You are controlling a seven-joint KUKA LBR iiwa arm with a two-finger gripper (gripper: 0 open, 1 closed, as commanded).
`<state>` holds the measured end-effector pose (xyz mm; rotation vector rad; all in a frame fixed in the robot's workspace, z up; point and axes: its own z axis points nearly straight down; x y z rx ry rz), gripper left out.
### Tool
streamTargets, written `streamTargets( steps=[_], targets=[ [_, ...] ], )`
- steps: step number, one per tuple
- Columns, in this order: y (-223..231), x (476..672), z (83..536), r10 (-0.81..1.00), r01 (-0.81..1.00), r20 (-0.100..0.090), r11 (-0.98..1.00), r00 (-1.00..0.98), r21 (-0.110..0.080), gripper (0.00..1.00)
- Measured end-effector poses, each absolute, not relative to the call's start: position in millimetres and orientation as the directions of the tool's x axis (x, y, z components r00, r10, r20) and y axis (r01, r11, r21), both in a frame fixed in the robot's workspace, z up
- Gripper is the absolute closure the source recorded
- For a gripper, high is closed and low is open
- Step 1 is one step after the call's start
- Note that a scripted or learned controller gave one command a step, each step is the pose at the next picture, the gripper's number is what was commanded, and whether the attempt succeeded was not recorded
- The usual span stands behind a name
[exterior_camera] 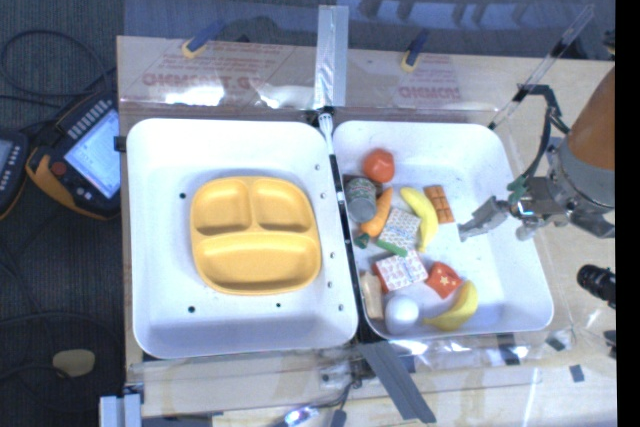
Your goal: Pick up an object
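Over right bin (500, 150), jaws (478, 221) hover beside toy banana (419, 216).

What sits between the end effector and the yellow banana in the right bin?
In the camera view, only bare white bin floor lies between the end effector and the banana; the orange block sits just above that line.

1. Two bins sit side by side on the tabletop (135, 55): left bin (150, 215), right bin (520, 295).
2. A tray (255, 233) lies in the left bin, near its middle.
3. Toy foods cluster in the right bin's left half: tomato (378, 164) at the rear, ball (402, 311) at the front, banana (454, 308) just right of the ball.
4. The gripper (478, 221) hangs over the right bin's right half.
5. A pendant (85, 158) lies left of the bins.
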<state>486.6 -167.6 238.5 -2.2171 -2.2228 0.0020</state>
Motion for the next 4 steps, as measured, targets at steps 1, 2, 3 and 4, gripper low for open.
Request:
streamTargets(
  steps=[1, 2, 3, 4],
  targets=[
    [-138, 550.4, 122, 1.0, 1.0, 0.0, 0.026, -0.026, -0.001, 0.0],
    [-157, 564.4, 95, 0.993, 0.993, 0.0, 0.116, -0.116, 0.018, 0.0],
    [-158, 567.4, 108, 0.993, 0.993, -0.004, 0.115, -0.115, 0.029, 1.0],
    [-105, 599.5, 96, 1.0, 1.0, -0.007, -0.017, 0.017, 0.021, 1.0]
  ],
)
